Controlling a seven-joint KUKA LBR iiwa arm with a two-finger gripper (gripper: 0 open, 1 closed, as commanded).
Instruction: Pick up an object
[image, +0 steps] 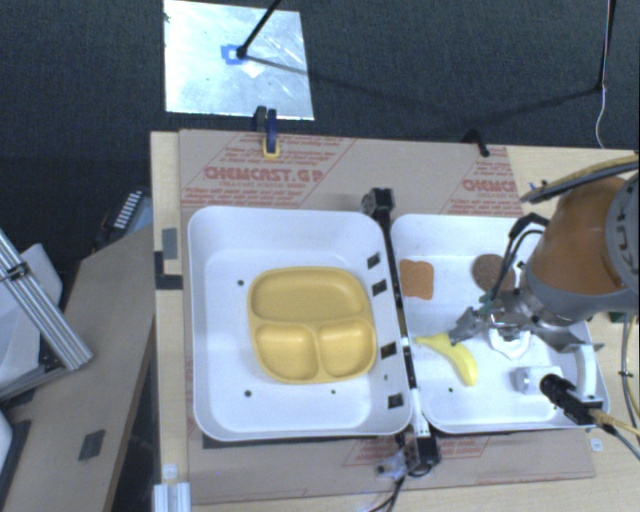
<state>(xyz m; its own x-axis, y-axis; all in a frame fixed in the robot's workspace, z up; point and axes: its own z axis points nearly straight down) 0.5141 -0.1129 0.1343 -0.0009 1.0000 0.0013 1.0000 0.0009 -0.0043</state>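
A yellow banana (452, 355) lies flat in the right bin (440, 235), toward that bin's 7 o'clock corner and near the divider between the bins. The gripper (487, 328) hangs just beside it, at about 1 o'clock from the banana; whether it is open or closed cannot be told from this angle. At 11 o'clock from the banana sits an orange-brown square slice (416, 280), and at 1 o'clock a round brown piece (487, 268). The left bin (215, 235) holds a yellow divided plate (311, 323) at its centre.
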